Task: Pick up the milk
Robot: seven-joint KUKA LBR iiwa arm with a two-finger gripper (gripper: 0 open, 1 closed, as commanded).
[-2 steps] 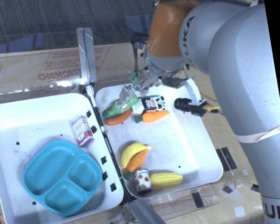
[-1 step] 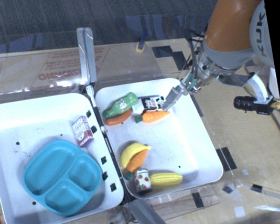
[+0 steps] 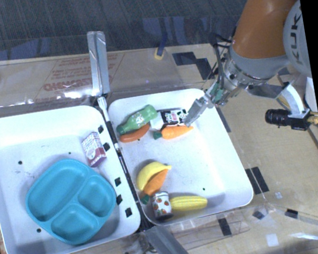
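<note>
Milk carton — small, black and white — lies at the back of the right bin, touching the tip of our end effector, which reaches in from the right. We cannot tell how the end effector is set. Just below it sits an orange carrot; further left, a green bottle. Well beyond those, in the left bin, we see a maroon carton and a blue tray.

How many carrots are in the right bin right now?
2. One carrot lies at the back of the right bin, tucked under the green bottle. The other carrot sits to its right, beside the tool.
</note>
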